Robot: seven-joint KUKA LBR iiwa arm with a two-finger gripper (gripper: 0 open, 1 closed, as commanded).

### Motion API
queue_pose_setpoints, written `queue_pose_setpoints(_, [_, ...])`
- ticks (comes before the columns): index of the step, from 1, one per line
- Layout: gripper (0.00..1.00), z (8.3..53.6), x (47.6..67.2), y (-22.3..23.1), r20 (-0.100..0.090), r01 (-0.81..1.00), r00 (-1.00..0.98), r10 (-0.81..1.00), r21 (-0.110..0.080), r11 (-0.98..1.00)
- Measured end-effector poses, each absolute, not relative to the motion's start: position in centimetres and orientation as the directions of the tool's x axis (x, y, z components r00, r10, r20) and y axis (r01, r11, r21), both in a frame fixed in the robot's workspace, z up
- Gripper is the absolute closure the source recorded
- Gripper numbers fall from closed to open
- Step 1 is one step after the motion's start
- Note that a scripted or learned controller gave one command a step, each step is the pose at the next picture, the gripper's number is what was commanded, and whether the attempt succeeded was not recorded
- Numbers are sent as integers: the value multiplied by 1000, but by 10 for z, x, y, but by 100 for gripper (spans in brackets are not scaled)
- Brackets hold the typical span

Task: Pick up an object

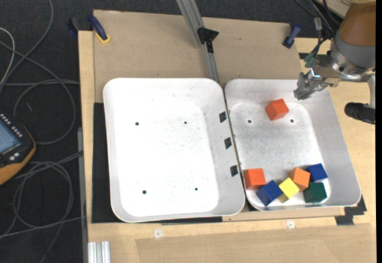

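Note:
An orange block [276, 108] lies alone in the upper part of the right bin [334, 136]. Along that bin's near edge sits a cluster of blocks: an orange one [255, 178], a blue one [269, 191], a yellow one [289, 188], another orange one [301, 177], a blue one [317, 172] and a dark green one [315, 192]. My gripper [305, 88] hangs over the bin's far right corner, up and to the right of the lone orange block, with nothing visible between its fingers.
The left bin [119, 154] lies beside the right one. A slanted metal pole [188, 2] rises from behind the bins. Blue clamps [99, 29] [292, 35] grip the board's far edge. Cables and a handheld device [12, 145] lie on the floor at left.

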State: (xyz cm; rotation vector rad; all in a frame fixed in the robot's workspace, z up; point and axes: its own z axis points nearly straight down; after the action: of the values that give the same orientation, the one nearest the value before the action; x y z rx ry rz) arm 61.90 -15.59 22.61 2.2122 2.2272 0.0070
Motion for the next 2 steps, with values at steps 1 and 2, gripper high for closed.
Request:
queue_pose_setpoints(1, [100, 219, 629, -98, 4, 1000, -7, 1000, 0, 7])
queue_pose_setpoints(2, [100, 227, 645, -35, 3, 1000, -8, 1000, 3, 8])
